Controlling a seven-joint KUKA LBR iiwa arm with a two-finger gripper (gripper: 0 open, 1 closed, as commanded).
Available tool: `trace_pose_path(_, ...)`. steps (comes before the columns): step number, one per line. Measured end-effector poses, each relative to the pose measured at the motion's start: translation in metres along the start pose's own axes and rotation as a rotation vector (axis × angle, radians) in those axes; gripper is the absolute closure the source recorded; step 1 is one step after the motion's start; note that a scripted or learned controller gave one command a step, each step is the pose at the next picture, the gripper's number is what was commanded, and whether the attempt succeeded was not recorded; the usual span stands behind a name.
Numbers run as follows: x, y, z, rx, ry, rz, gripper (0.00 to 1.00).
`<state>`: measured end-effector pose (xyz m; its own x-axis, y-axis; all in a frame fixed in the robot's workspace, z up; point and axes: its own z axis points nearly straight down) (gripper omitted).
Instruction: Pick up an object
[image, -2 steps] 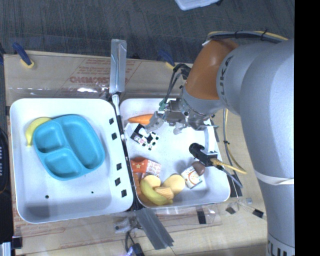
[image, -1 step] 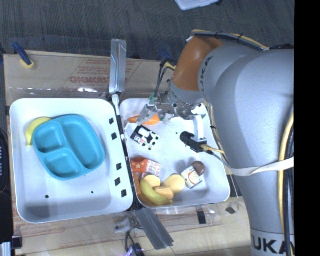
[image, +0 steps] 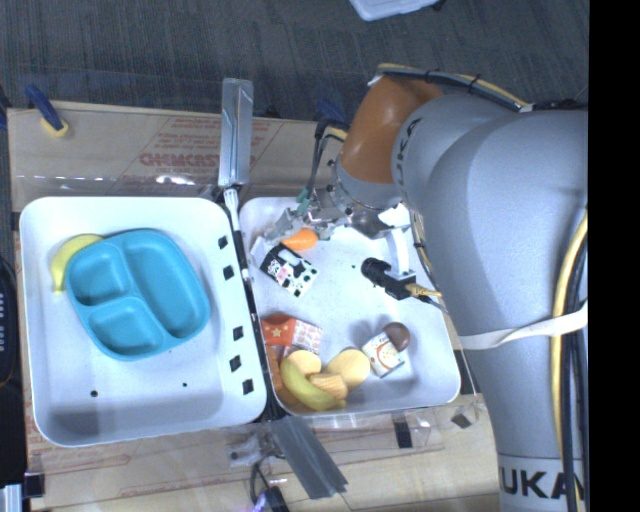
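My gripper is low over the back left corner of the right bin. Just under its tip lies a small orange object, touching or nearly touching it. A black-and-white spotted item rests just in front of that. Nothing visibly hangs from the gripper. The grey arm with its orange band covers the right bin's back right part.
Along the right bin's front lie a red-orange packet, a banana, a pale yellow fruit and a small box with a brown top. The left bin holds a blue divided plate over a yellow object.
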<state>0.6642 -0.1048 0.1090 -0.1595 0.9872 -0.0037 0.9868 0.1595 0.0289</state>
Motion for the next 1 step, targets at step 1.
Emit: trace_pose_path(1, 0.0063, 0.0014, 0.0015, 0.004, -0.004, -0.005, 0.00)
